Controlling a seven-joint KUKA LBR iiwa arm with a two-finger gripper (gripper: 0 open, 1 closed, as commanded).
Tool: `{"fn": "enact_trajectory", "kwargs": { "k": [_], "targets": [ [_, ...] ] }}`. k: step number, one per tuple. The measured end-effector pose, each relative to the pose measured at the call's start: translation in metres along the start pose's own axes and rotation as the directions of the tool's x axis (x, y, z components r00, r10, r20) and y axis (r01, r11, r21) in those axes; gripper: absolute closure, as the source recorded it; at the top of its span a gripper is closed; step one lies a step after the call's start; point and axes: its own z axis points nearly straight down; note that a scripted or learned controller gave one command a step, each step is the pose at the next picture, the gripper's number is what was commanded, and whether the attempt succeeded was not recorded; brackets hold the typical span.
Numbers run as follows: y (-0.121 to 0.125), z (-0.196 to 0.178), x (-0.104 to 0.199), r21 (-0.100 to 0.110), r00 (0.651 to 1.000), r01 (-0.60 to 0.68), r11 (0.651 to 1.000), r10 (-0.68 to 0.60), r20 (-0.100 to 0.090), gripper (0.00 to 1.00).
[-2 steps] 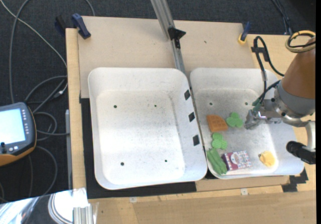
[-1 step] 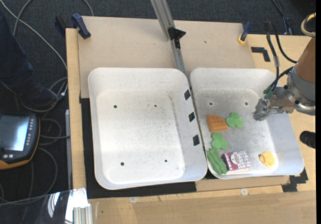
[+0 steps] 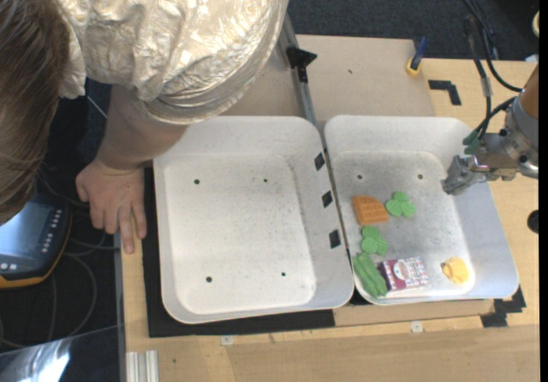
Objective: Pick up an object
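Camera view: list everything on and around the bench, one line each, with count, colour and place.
Shallow white plastic bins: two, white, side by side on the bench.
Flat orange toy block: one, orange, middle of the right bin.
Green clover-shaped toy: one, green, just right of the orange block.
Green knobbly toy pieces: two, green, near the right bin's front left corner.
Small pink-and-white printed packet: one, front of the right bin.
Small yellow toy: one, yellow, front right of the right bin.
Person's hand: one, resting left of the left bin.
Robot gripper: one, grey, over the right bin's right side.
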Motion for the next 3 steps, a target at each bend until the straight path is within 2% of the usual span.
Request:
{"fn": "enact_trajectory", "kwargs": {
  "k": [1,2,3],
  "targets": [
    [0.022,0.000,0.058,0.003,1.000,0.006,1.000,-0.006,-0.003,1.00],
    [0.038,0.016,0.108,0.009,1.000,0.005,1.000,-0.005,-0.004,1.00],
    [0.047,0.028,0.155,0.009,1.000,0.004,1.000,-0.003,-0.004,1.00]
  ]
}}
